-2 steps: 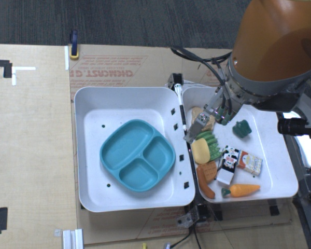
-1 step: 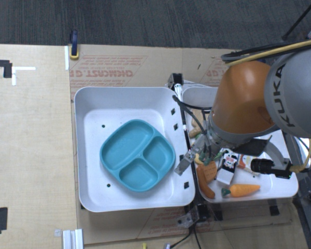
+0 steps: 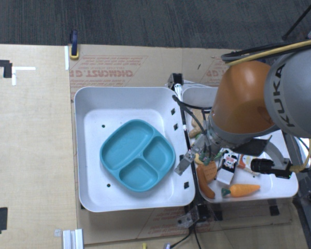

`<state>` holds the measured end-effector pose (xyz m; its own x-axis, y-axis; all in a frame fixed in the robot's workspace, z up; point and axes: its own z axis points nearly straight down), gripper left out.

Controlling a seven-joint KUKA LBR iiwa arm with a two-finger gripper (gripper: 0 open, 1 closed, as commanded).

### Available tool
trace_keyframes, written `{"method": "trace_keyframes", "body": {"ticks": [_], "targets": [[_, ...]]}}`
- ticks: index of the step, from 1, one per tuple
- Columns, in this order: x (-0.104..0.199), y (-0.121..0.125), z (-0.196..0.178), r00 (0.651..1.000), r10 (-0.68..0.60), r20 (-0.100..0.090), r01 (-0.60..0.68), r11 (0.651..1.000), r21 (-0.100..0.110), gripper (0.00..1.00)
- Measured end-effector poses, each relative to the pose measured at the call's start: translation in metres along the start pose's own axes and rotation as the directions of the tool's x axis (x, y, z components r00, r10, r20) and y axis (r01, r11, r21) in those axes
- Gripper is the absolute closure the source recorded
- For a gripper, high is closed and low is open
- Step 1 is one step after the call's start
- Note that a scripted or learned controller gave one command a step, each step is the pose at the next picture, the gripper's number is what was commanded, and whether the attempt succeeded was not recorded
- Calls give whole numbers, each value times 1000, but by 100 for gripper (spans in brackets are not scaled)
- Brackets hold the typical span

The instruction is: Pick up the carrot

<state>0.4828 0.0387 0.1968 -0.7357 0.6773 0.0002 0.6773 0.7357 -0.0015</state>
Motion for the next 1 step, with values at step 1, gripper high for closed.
{"method": "trace_keyframes", "body": {"ticks": [1], "targets": [[-23, -30, 5, 966, 258, 1, -258, 966, -3, 0]]}}
